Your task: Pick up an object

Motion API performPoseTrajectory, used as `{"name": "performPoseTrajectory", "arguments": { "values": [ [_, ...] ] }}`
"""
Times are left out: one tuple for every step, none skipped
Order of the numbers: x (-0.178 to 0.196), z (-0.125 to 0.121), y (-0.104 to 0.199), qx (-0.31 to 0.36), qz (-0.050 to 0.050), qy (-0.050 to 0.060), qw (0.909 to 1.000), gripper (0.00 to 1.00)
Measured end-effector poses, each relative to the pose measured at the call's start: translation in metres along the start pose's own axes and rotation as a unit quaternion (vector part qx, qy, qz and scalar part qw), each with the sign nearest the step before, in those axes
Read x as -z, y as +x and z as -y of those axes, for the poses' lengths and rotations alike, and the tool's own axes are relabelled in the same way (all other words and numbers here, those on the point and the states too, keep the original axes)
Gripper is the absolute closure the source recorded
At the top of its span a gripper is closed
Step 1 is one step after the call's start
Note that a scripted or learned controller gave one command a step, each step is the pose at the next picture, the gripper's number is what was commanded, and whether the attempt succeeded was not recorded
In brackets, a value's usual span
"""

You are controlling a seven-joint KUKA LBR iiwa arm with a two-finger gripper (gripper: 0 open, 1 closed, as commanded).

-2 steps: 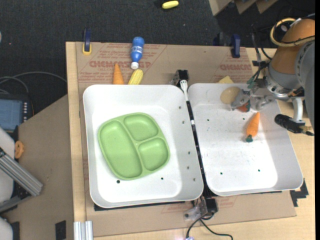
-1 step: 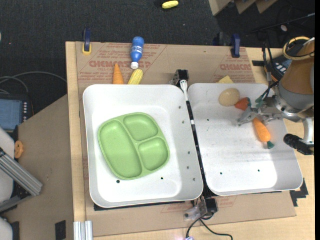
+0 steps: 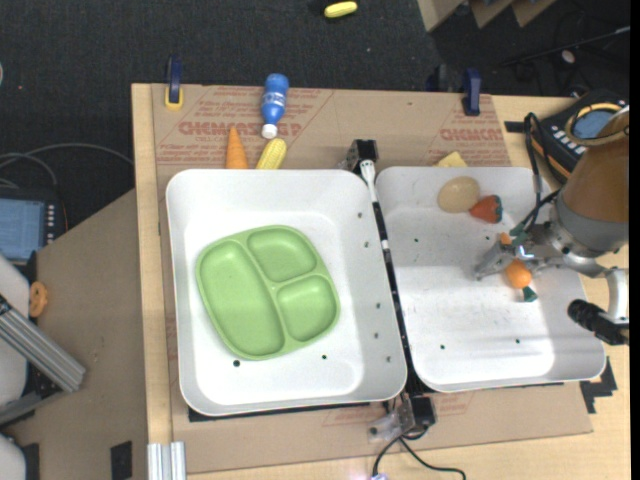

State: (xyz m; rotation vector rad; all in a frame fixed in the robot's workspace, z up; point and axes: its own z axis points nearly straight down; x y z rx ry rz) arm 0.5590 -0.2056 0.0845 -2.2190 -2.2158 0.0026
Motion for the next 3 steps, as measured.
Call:
{"name": "performPoseTrajectory", "arguments": {
  "values": [
    [0.011, -0.002, -0.001, 0.0, 0.002, -0.003, 1.0, 1.0],
    [0.0, -0.076, 0.105, 0.005, 0.0, 0.0, 1.0, 1.0],
    [0.105, -0.017, 0.195, 0.005, -0.001, -0.004, 1.0, 1.0]
  ]
}}
